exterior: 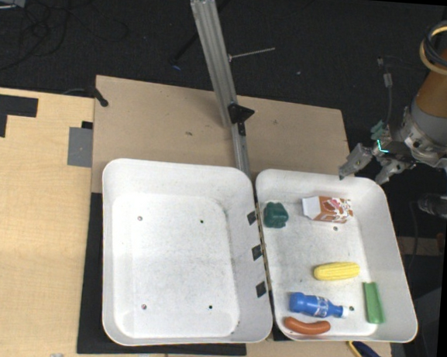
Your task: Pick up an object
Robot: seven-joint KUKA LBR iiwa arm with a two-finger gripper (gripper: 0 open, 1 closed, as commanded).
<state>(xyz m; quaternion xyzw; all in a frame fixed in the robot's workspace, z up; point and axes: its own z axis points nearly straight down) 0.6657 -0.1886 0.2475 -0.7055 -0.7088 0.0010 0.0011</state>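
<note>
The right bin [390, 227] holds several objects. A small red and white carton [328, 209] lies near its far edge, with a dark green lump [275, 214] by the left wall. A yellow corn cob [336, 271] lies in the middle, a green stick [372, 302] by the right wall, and a blue bottle [315, 305] and a red sausage [306, 326] sit at the near edge. My gripper [370, 164] hangs over the bin's far right corner, above and to the right of the carton. Its two fingers stand apart with nothing between them.
The left bin [120, 204] lies beside the right one. A slanted metal rail [221, 72] runs from the back down to the gap between the bins. Brown board lies behind the bins, with a wooden bench surface at the left.
</note>
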